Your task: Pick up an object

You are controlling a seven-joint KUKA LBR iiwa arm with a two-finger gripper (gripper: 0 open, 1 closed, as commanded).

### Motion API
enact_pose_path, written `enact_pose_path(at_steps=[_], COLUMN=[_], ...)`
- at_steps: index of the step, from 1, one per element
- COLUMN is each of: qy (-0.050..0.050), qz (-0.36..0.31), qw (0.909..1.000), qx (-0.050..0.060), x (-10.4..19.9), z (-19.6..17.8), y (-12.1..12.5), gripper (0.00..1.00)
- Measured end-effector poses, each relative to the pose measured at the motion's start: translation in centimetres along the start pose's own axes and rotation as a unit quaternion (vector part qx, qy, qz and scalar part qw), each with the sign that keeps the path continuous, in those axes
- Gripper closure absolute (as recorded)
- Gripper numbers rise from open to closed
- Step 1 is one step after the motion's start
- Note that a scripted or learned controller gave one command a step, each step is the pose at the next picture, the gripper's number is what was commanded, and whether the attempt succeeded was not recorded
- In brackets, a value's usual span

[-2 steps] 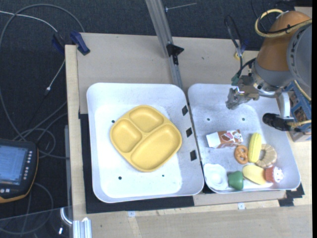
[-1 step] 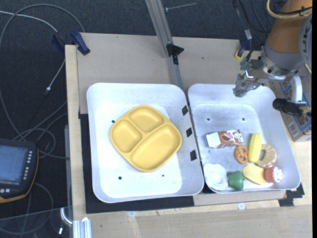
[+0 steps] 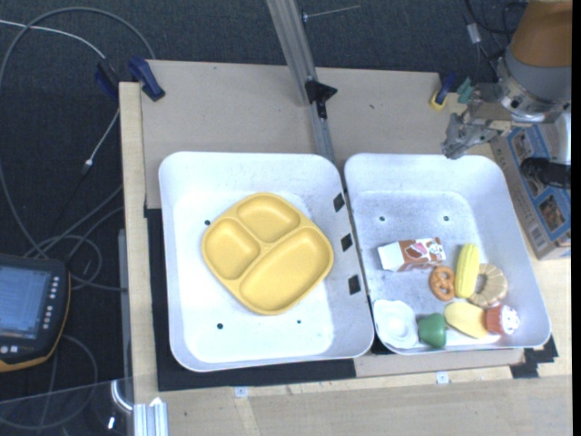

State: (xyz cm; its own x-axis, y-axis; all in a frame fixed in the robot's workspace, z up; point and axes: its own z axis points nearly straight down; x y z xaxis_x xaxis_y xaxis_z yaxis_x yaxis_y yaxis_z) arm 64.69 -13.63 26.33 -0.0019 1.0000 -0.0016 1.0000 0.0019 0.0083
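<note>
Claw [image 3: 457,143] hangs at the far right rim of the right bin [image 3: 508,198], over its back edge, below the grey wrist and the orange band of the arm [image 3: 543,39] that reaches in from the upper right. Its dark fingers point down and left toward the bin; nothing can be seen between them, and how wide they stand cannot be told from this slant. All the small things to pick lie well apart from the claw, bunched in the near right corner of the right bin. A carton [image 3: 411,253] with red and brown print lies flat nearest the bin's middle. Just right of it a pretzel [image 3: 442,282] touches a corn cob [image 3: 467,270], which stands lengthwise beside a tan bun [image 3: 491,284]. Below these a yellow lemon [image 3: 467,319] lies next to a red and white piece [image 3: 502,320] at the corner. A green pepper [image 3: 432,331] sits left of the lemon, touching a white cup [image 3: 396,323] pressed to the near left wall of that bin. The back half of the right bin is bare speckled white floor. In the left bin [image 3: 182,243] a yellow tray [image 3: 268,252] with three compartments lies flat near the middle, turned at a slant. Both bins rest side by side on a tan bench [image 3: 227,107], with a metal post [image 3: 290,34] rising behind the gap between them. A blue clamp [image 3: 145,77] grips the bench's far left corner, and a pendant [image 3: 29,309] with a screen lies on the dark floor at left among cables.
</note>
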Motion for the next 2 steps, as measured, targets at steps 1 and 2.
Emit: enact_pose_path(at_steps=[1,2], qy=[0.002,0.002], qz=[-0.003,-0.002], qw=[1.0000,1.0000], qx=[0.004,0.005], x=[5.9,10.8], z=[-0.2,-0.3], y=[0.0,0.2], gripper=[1.00,1.00])
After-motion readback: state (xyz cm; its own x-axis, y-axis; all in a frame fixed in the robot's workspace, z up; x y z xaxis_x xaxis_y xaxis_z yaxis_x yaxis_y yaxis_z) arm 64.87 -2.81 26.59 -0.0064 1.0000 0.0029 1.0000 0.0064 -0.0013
